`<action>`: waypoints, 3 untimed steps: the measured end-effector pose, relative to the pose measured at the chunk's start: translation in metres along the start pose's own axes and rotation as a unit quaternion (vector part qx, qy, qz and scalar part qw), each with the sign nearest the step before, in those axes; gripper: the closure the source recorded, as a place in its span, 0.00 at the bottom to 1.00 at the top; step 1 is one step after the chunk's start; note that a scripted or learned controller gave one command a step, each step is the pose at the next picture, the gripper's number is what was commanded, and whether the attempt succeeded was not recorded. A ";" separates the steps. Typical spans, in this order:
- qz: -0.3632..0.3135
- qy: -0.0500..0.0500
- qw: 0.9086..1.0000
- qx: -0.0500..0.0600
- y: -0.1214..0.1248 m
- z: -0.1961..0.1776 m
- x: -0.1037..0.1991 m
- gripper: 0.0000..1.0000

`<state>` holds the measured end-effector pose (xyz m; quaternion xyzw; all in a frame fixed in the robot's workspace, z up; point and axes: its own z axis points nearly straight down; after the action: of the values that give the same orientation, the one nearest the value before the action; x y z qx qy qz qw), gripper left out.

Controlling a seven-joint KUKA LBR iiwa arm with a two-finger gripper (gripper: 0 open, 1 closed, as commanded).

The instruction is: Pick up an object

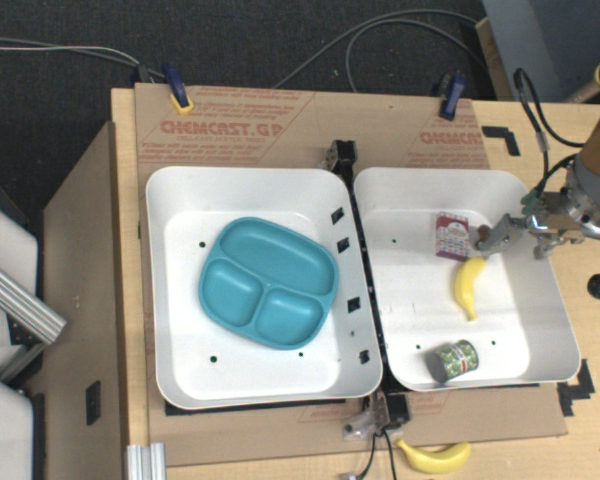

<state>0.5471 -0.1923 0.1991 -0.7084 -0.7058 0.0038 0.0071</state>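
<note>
Three-section glossy teal tray (268, 282); curved banana (467, 288); cylindrical can (452, 360).

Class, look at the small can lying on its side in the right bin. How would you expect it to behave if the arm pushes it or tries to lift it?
The can lies on its side, so a push would probably roll it across the right bin. It looks rigid, unlikely to bend. Its rounded, smooth-looking wall might slip in a loose grasp.
</note>
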 end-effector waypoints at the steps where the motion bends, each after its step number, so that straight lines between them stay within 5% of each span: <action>1: -0.002 -0.002 1.000 -0.007 0.003 -0.008 0.001 0.00; 3: -0.002 -0.001 1.000 -0.005 0.013 0.090 0.008 0.00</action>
<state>0.5588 -0.1840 0.1088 -0.7068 -0.7074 0.0009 0.0032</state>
